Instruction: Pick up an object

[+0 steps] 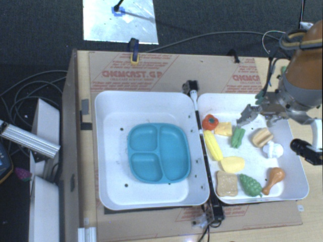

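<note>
**Two white bins on a bench, toy food in the right one, robot arm above it**

On the left, a shallow white bin (108, 150) holds a light blue divided plate (159, 152) with three compartments, lying flat near the bin's middle.

Just beside it, sharing a black clamped seam, sits the right white bin (298, 185). It holds a scatter of toy food. Nearest the seam is a red tomato (210, 121), and below it a yellow corn cob (212, 145) lying at a slant. Right of the tomato is a pale yellow wedge (224, 129) (possibly cheese), touching a green vegetable (237, 137) that stands roughly upright in the picture. Lower down lie a yellow lemon-like piece (232, 164), a slice of tan toast (227, 183) and a knobbly green piece (250, 185) side by side along the near wall. Further right are a bread roll (261, 136), a small white object (273, 149) just beneath it, and a brown chicken drumstick (274, 178) near the bin's right corner.

The arm (305, 74), grey with an orange band, reaches in from the right. Its gripper (248, 115) hangs over the upper part of the right bin, above the green vegetable and near the bread roll. Nothing is seen between its fingers; whether they are spread or closed cannot be told from this angle.
</note>
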Motion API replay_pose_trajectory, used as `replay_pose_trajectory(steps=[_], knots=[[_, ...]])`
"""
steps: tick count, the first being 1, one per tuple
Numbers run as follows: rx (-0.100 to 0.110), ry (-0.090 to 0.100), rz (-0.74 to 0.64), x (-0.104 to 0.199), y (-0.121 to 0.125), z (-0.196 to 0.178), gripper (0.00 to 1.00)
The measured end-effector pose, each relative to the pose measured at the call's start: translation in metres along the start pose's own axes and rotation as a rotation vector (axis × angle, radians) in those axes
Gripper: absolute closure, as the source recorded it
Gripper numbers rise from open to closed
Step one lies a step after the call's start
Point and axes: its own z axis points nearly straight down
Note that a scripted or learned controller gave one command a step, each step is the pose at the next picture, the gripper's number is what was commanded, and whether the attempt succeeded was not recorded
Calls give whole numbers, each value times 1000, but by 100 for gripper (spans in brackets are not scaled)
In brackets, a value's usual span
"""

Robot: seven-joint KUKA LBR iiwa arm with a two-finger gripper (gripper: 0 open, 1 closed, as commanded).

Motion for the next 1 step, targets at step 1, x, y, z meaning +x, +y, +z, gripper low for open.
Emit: replay_pose_trajectory(steps=[1], knots=[[2,0,2,-29,36,67,0]])
